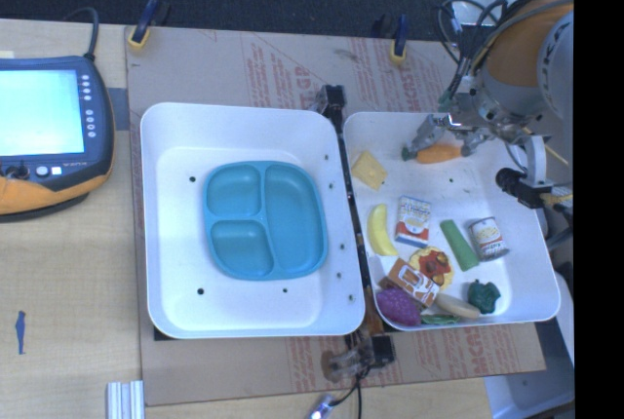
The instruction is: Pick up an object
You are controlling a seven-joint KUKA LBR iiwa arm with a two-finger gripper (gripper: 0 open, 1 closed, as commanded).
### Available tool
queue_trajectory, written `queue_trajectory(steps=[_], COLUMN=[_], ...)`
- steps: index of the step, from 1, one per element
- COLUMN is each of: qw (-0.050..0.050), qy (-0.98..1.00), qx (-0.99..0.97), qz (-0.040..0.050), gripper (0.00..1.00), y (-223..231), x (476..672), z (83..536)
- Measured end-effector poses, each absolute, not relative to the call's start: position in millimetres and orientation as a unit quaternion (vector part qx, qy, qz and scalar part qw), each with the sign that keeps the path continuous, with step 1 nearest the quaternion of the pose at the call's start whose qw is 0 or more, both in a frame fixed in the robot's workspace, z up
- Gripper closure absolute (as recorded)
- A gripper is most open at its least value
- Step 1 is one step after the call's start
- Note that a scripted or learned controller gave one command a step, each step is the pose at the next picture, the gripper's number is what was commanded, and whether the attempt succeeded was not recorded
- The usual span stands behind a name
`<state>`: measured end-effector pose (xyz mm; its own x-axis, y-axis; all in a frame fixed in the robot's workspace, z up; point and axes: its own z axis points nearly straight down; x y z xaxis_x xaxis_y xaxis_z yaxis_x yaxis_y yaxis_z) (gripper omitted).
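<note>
From my remote seat I read the table left to right: a pendant screen (44, 120) sat at nine o'clock, then the left bin (161, 212) carried a blue divided plate (263, 217) at its centre. The right bin (546, 295) held the clutter: a yellow wedge (369, 171) at about ten o'clock, a banana (381, 231), a small carton (413, 219), a green stick (458, 245), a tin (487, 237), and a purple lump (398, 306) toward seven o'clock. At twelve o'clock in that bin the tool (444, 142) sat low over an orange piece (438, 154), its fingers spread wide to either side of it, touching or nearly so; I could not tell which. I judged that piece the target, not yet gripped. The risk I saw was the rounded piece squirting sideways as the fingers closed, or a fingertip landing on top and pinning it. The near bin wall could also foul the closing stroke.
</note>
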<state>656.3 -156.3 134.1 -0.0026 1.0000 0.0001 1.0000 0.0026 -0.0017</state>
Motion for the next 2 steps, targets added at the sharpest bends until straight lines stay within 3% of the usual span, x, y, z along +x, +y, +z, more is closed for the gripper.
queue_trajectory(steps=[1, 2], qw=[0.001, 0.002], qy=[-0.708, -0.708], qx=[-0.706, -0.706], qz=[0.0014, 0.0020], gripper=[0.00, 0.00], y=[-130.5, -119.3], x=[576.0, 570.9], z=[164.2, 94.4])
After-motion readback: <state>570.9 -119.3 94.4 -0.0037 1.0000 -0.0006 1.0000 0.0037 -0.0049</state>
